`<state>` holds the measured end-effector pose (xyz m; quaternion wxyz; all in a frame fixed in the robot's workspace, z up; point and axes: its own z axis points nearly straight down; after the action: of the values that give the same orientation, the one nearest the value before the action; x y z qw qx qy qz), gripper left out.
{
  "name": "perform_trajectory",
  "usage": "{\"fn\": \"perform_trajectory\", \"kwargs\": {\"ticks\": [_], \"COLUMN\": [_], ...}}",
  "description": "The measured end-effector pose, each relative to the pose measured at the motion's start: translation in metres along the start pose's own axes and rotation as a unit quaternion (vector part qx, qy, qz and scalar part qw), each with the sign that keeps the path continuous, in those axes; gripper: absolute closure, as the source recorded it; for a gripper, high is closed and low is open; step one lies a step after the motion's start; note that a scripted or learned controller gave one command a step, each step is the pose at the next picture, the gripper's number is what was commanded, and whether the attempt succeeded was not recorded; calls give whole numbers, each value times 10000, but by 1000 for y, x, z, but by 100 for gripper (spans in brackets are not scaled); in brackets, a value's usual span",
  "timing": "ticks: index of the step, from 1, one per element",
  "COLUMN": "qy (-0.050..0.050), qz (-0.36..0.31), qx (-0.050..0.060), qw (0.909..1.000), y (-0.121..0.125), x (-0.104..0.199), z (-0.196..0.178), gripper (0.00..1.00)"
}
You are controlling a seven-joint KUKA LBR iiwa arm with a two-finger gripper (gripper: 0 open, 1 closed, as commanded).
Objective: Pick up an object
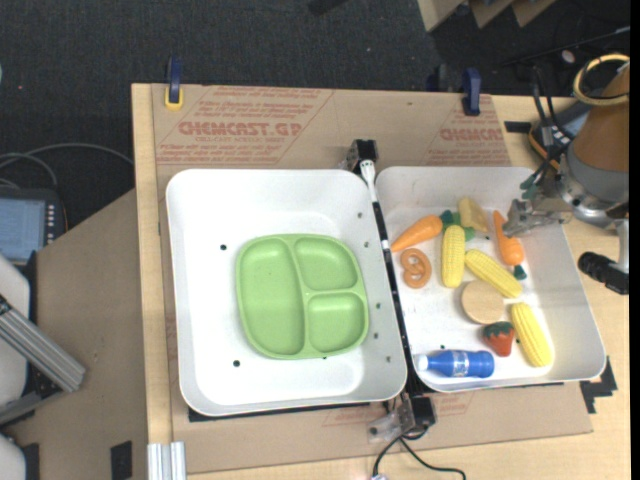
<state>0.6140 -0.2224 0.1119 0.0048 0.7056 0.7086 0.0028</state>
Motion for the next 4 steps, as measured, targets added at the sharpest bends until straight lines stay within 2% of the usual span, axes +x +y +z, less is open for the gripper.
{"fn": "perform_trajectory", "kwargs": {"ticks": [1,2,3,4], "qy": [14,7,7,79], "qz": [-1,-2,-3,-4], "qx": [14,16,21,75], "qw": [10000,10000,10000,9999], "y": [0,0,0,-35], "x": [1,0,0,5], "z": [1,-7,-6,30], "gripper": [0,100,0,0]}}
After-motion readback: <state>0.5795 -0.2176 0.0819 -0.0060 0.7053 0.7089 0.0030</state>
